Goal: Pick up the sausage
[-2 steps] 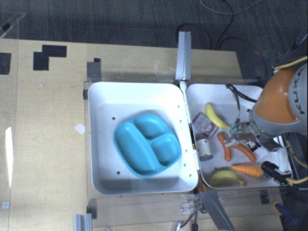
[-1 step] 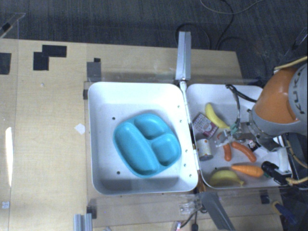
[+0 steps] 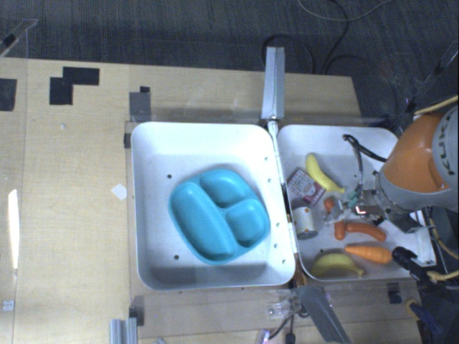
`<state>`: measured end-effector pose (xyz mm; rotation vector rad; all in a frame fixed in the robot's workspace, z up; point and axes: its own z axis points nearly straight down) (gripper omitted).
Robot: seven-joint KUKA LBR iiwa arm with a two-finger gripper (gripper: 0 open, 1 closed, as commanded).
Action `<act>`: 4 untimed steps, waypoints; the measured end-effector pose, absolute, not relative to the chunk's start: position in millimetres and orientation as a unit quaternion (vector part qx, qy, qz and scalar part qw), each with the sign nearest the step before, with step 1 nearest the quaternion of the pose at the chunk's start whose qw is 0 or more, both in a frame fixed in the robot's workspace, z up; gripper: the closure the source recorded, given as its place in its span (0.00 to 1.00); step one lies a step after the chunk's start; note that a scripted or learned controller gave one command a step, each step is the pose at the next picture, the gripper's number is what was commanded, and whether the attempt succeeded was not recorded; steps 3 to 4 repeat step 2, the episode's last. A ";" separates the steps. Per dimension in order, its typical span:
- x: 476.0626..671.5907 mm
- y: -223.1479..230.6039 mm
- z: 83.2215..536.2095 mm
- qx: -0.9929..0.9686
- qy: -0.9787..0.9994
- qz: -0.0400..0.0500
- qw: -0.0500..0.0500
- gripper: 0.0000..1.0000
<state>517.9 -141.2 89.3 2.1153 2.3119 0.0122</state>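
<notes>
A: From the camera view, where is the sausage (image 3: 361, 230)?

B: In the right bin (image 3: 337, 136), lying flat, reddish-orange, just above the carrot (image 3: 368, 253) and right of a small can (image 3: 305, 222). Two bananas sit nearby, one yellow (image 3: 320, 173), one greenish (image 3: 337, 264).

A: And the gripper (image 3: 356, 205)?

B: Low, just above the sausage's left end. Whether it is apart or together, I cannot tell; the wrist hides it.

A: How would it handle?

B: Likely light, a smooth toy skin, rounded, so it may roll or slip. I'd pinch across the narrow middle, not the tapered ends.

A: The left bin (image 3: 154, 149)?

B: A blue divided plate (image 3: 217, 213).
</notes>
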 end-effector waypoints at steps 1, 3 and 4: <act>520.8 -139.7 101.1 0.674 0.739 0.006 0.006 1.00; 488.7 -123.9 251.8 0.682 0.731 0.002 0.003 1.00; 488.7 -123.9 251.8 0.682 0.731 0.002 0.003 1.00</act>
